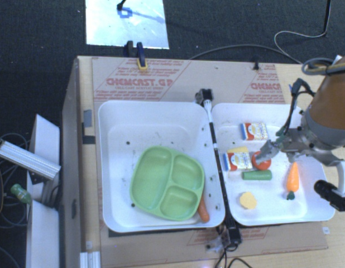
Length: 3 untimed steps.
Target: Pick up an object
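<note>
Gripper (266, 152) sits low in the right bin (315, 214), over a red item (262, 162); I cannot tell its state. Touching nearby: yellow-red packet (238, 159), green cylinder (257, 175). I see carrot (293, 178) beside, second packet (254, 131) beyond. Left bin (114, 166) holds green tray (167, 182).

**Object count, both bins**

2 white bins: left one (114, 149), right one (315, 205). 1 green divided plate (167, 182). 2 carrots: (293, 178), (203, 211). 2 small cartons: (254, 131), (238, 159). 1 green cucumber (257, 175). 1 tomato (262, 162). 1 yellow round piece (248, 200).
</note>
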Each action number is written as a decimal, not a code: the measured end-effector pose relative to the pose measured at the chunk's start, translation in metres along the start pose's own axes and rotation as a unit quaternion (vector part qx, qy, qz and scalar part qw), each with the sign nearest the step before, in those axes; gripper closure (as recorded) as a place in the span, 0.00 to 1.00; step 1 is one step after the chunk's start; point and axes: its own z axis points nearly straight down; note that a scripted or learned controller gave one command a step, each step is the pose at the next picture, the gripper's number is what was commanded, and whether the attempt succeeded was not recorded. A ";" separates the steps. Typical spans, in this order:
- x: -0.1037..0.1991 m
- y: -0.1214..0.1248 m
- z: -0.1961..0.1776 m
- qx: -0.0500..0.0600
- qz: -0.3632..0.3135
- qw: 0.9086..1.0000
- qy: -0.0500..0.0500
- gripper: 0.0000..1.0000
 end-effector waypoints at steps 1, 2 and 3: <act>-0.054 -0.004 0.109 0.001 0.001 1.000 0.000 0.00; -0.036 0.061 0.156 -0.004 0.000 1.000 0.000 0.00; -0.037 0.062 0.145 -0.005 0.000 1.000 -0.001 1.00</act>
